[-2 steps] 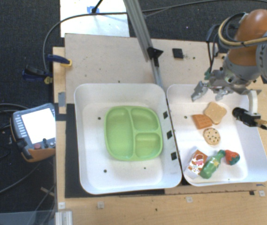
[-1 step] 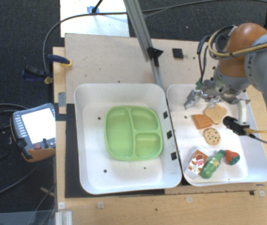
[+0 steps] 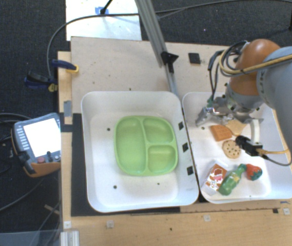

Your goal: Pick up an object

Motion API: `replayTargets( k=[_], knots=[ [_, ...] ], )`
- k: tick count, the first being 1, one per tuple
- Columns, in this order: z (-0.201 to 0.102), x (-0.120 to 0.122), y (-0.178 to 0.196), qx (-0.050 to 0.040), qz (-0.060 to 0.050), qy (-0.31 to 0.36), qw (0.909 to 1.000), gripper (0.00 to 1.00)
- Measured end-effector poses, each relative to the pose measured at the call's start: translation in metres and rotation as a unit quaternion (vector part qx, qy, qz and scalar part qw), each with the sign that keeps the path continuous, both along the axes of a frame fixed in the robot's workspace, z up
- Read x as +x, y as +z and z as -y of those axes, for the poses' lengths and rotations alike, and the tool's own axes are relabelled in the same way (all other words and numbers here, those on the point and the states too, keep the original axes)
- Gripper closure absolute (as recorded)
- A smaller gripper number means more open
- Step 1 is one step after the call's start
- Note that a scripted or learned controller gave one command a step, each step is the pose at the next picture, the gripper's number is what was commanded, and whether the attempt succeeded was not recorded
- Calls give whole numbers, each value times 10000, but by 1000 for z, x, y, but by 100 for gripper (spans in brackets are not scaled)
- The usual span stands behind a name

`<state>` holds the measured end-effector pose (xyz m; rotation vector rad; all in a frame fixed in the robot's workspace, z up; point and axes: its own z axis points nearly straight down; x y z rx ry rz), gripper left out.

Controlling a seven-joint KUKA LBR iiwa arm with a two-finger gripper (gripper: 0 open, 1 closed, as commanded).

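My big grey arm (image 3: 284, 78) reaches in over the right bin (image 3: 279, 191). The left bin (image 3: 97, 188) holds a green plate (image 3: 146, 145) with three parts. My gripper (image 3: 207, 116) hangs low at the top of the right bin. I cannot tell if it is open or closed. Near it lie a cracker (image 3: 220, 132) and a round cookie (image 3: 231, 149). Lower down are a green bottle (image 3: 231, 181), a small packet (image 3: 215, 178) and a red toy (image 3: 253, 172).

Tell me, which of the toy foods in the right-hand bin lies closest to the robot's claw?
The tan square cracker. It lies just below the gripper, at the top of the group. The round cookie, green bottle and red-and-white packet lie farther down the right bin.
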<state>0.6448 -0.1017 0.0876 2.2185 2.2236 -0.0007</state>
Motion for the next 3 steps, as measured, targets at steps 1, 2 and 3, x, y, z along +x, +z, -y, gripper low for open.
replayTargets(
  k=[1, 2, 3],
  knots=[
    [0, 1, 13, -1, 23, 2, 10000, 100],
    [10, 6, 66, -3, 36, -9, 10000, 100],
    [16, 15, 117, -3, 34, 13, 10000, 100]
  ],
)
